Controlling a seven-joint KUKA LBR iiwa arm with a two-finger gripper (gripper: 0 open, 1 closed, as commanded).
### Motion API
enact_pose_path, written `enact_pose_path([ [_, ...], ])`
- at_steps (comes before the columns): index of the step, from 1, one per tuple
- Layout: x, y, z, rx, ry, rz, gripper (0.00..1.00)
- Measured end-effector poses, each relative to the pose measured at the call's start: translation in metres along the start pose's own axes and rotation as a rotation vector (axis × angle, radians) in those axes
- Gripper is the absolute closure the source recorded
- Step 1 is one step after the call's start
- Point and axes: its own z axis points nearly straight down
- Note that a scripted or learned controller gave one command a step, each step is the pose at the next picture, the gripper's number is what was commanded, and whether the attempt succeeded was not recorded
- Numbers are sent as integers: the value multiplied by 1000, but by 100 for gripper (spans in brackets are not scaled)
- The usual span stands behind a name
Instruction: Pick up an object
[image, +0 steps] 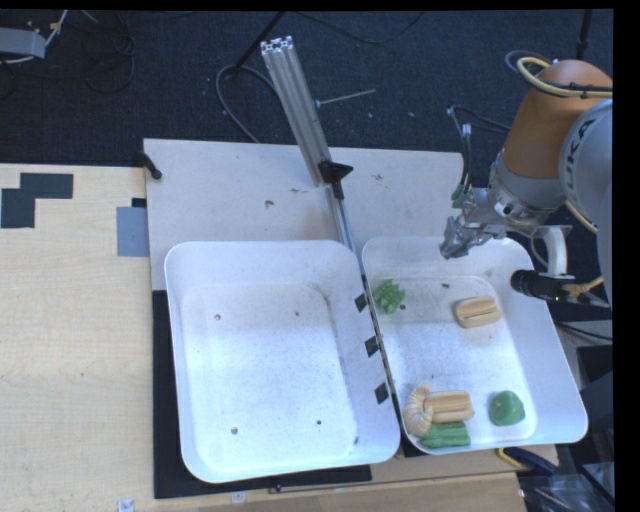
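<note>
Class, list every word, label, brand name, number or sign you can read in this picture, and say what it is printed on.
None: no readable text anywhere.
The two white bins, the toy food in the right bin, the arm and the bench show no lettering.

A dark blue-black floor (150, 90) fills the top of the picture. Thin black cables (235, 90) curl across it. A pale wooden table top (70, 350) fills the left side, with dark blue and grey shapes (45, 195) stuck near its upper left. A white board (230, 190) lies in the middle. A silver metal bar (298, 110) leans across it from the top.
</note>
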Motion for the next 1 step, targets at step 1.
enact_pose_path([
  [1, 74, -4, 4, 0, 2, -3, 100],
])
